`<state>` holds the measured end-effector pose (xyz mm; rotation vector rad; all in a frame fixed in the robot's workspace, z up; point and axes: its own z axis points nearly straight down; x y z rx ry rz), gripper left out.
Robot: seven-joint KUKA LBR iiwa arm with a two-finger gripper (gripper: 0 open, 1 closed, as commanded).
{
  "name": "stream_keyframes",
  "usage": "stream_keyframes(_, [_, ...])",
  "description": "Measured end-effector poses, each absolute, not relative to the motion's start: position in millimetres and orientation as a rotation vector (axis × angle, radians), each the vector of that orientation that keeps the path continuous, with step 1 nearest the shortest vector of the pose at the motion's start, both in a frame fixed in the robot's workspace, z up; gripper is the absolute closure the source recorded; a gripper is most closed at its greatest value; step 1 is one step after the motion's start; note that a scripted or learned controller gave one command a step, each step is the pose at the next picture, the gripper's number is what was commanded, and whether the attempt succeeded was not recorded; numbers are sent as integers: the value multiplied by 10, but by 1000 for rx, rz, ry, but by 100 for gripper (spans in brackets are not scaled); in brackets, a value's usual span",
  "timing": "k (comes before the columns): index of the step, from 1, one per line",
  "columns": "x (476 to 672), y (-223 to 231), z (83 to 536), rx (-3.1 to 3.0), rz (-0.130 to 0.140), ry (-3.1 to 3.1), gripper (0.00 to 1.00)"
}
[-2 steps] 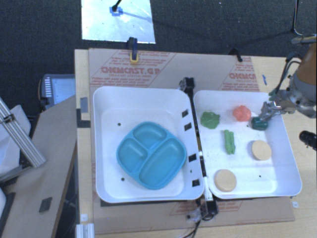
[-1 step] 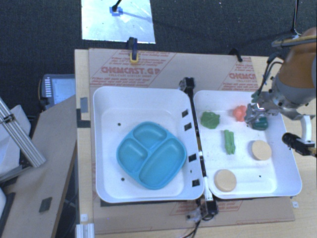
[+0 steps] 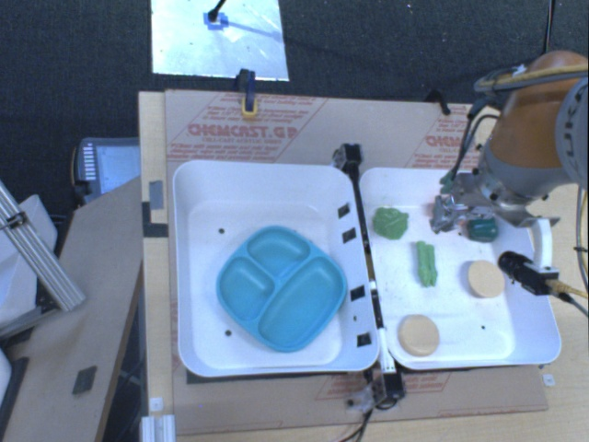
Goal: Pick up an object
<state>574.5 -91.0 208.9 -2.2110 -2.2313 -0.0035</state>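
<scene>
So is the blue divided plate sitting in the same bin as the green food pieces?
No: the blue divided plate lies alone in the left bin, while the green pieces are in the right bin.

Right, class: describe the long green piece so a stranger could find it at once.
Look in the right-hand white bin, near its middle. The long green piece lies there, below the lumpy green object. It alone is a narrow stick; the two tan pieces nearby are round.
</scene>
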Motion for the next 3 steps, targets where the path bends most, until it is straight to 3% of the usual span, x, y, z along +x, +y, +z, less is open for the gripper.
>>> stream_keyframes(3, [5526,865,2160,-2211,-4,-2232,100])
